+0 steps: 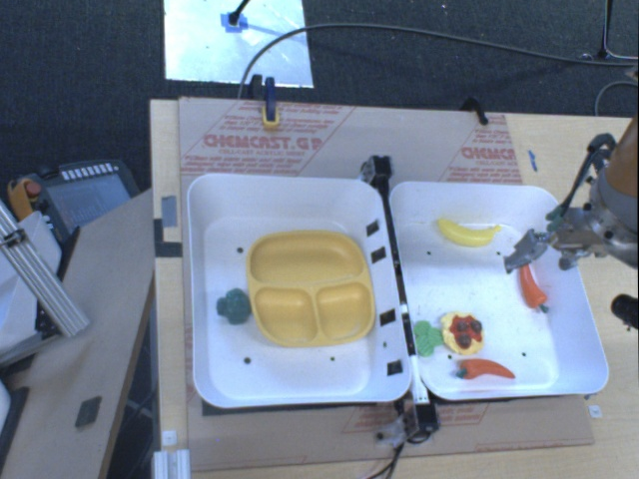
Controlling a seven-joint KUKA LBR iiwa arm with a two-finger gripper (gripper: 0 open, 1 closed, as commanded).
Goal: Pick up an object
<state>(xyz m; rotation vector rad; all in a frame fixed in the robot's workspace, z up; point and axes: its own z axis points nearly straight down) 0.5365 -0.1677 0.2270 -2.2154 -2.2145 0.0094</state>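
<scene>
Because the end effector (539,250) hangs over the right bin (589,372) near its far right side, the thing closest to it is the red-orange pepper (532,286), which lies just below it and looks almost under the grey finger tips. That pepper's long axis runs roughly away from the end effector toward the near edge of the bin, slightly slanted, so fingers closing across its narrow width would suit it better than closing along its length. Whether the fingers stand apart or together I cannot tell, since the metal parts blur into one grey shape; nothing is visibly held between them.

Up and to the left of the end effector lies a yellow banana (467,232), curved, with its long axis running left to right. Further down and to the left sit a small round piece with dark red spots (462,331), a green leafy piece (427,338) touching it, and a second red pepper (485,370) lying left to right near the bin's near wall. All look like smooth moulded plastic toys, light and a little slippery.

Well to the left, in the left bin (210,367), rest a yellow compartment tray (305,285) and a knobbly green broccoli (235,306) just beside it.
</scene>
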